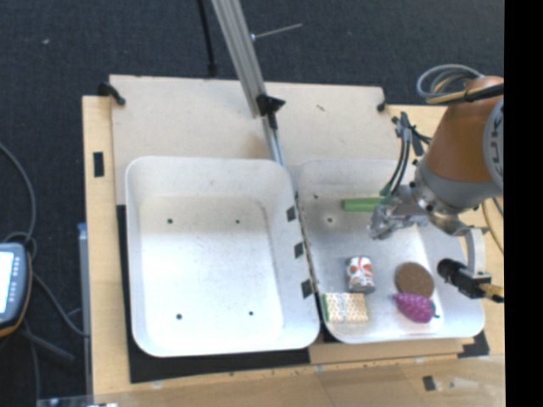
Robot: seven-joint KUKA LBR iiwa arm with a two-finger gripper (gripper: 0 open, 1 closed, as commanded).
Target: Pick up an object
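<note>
A pale wooden bench [212, 117] sits on dark carpet, seen from above at a slant, and carries two shallow white bins side by side. Your arm [462, 155], grey with an orange band, reaches in from the right over the right bin [322, 185]. Its gripper [383, 223] hangs low over the upper middle of that bin, metallic and small in the picture; whether it is open or closed cannot be told here, and nothing can be seen held in it. Just up and to the left of the gripper lies a green stick-shaped object [361, 203], lying roughly level, its right end near or under the tool. Below the gripper, apart from it, a small red and white can [361, 273] stands near the bin's middle. To the can's right lies a flat brown disc [414, 278], and touching or just below the disc is a purple knobbly object [416, 307]. At the bin's lower left corner rests a small patterned box [346, 308], just below the can. The left bin [144, 227] lies alongside, touching the right bin along their shared edge. A slanted metal rail [237, 41] rises from behind the bins toward the top of the view.
</note>
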